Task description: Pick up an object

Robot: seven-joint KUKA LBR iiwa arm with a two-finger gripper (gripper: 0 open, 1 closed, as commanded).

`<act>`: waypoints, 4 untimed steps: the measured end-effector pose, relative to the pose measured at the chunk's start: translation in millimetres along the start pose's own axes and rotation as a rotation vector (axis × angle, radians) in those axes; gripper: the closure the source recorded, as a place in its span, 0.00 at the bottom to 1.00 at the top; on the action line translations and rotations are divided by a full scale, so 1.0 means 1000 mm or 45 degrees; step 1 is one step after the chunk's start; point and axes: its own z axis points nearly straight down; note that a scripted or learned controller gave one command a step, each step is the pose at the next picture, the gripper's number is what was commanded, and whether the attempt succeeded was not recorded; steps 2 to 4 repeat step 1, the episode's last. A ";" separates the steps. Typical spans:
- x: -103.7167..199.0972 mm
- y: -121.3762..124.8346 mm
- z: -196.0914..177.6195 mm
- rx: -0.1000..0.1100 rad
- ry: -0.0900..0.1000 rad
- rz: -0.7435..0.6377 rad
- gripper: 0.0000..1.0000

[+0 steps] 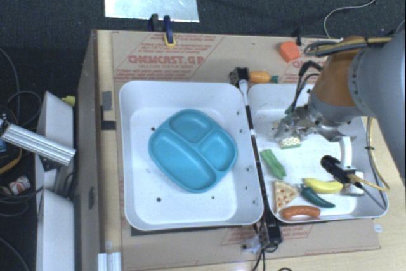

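Gripper (286,131) hangs low over the far half of the right bin (374,209), at the end of the grey arm (374,82) that comes in from the right. How far it is open cannot be told from this angle, and nothing can be seen in its hold. Just on its near side lies a small pale checkered piece (290,142), close against the tool; whether the two touch is unclear.

Other toy foods sit nearer in the same bin. A green pod (273,163) lies at a slant by the left wall. Nearer than that is a pizza slice (284,191), with a red sausage (299,212) along the near wall. To the right of the slice are a yellow banana (322,185) and, just beside it on the near side, a dark green chili (317,198).

The left bin (143,200) holds one thing — a blue divided plate (193,149), lying flat near its middle.

Outside the bins, on the far side of the bench (184,57), an orange carrot-like toy (260,77) rests by the bins' far rims, and an orange block (289,51) lies farther off to the right.
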 end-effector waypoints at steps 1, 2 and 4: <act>0.074 0.019 -0.101 -0.004 0.001 -0.001 1.00; 0.074 0.019 -0.101 -0.004 0.001 -0.001 1.00; 0.074 0.019 -0.101 -0.004 0.001 -0.001 1.00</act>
